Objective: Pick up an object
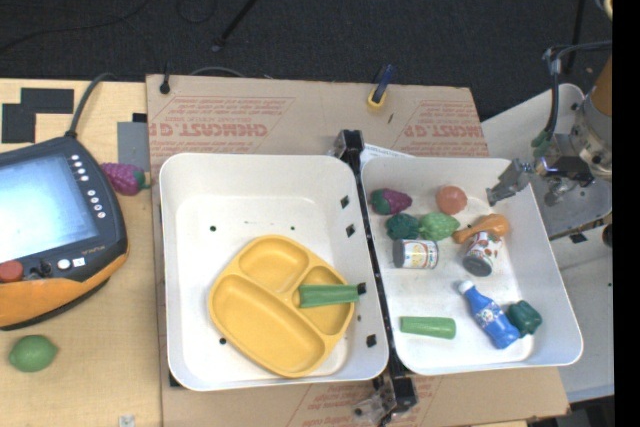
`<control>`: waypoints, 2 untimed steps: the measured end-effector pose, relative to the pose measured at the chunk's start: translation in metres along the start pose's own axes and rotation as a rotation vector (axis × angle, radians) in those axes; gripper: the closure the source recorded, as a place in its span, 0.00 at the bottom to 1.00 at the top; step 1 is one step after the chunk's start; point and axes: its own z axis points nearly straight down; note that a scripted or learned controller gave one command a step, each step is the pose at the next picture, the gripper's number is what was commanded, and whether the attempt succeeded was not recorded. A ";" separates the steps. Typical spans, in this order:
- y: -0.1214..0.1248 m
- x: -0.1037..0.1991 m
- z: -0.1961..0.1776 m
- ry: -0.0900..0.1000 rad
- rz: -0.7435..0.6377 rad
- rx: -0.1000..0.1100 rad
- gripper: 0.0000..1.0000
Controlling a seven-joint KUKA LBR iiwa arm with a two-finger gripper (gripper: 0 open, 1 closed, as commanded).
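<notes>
The desk (440,120) holds two white bins. The end effector (528,173) hangs over the right bin's (560,315) far right edge, fingers spread, holding nothing. The orange toy (482,228) (nearest thing) lies just left and nearer the camera, its long side running left-right.

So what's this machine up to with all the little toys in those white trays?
The robot arm is meant to pick up an object. Its end effector sits at the upper right edge of the right bin, with nothing visibly held. That bin holds small items, among them a blue bottle, a small can and a green cylinder. In the left bin lies a yellow divided tray with a green piece resting on it.
</notes>
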 end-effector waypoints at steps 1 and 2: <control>0.000 -0.001 -0.010 0.001 -0.001 0.001 1.00; 0.048 0.108 -0.121 0.001 -0.013 -0.016 1.00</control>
